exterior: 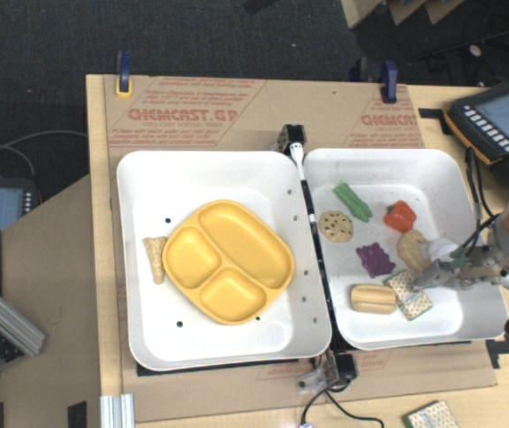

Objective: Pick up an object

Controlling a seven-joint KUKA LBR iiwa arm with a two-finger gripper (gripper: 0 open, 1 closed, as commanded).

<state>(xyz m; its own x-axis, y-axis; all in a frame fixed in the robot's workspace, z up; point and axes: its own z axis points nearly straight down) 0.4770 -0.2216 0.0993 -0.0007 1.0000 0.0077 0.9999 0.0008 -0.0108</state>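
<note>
The right bin [388, 156] holds a green pod [353, 201], a round cookie [335, 226], a red piece [400, 216], a purple piece [374, 259], a tan lump [411, 248], a bread roll [373, 299] and a checked square cracker [412, 298]. My gripper [430, 273] comes in low from the right edge. It sits just right of the tan lump and above the checked cracker, close to or touching both. I see nothing lifted off the bin floor.
The left bin [143, 181] holds a yellow divided plate [227, 261] and a pale wafer [155, 259] at the plate's left. A handheld screen unit [495, 119] and cables lie off the bench at the right. Blue clamps [389, 80] stand on the far edge.
</note>
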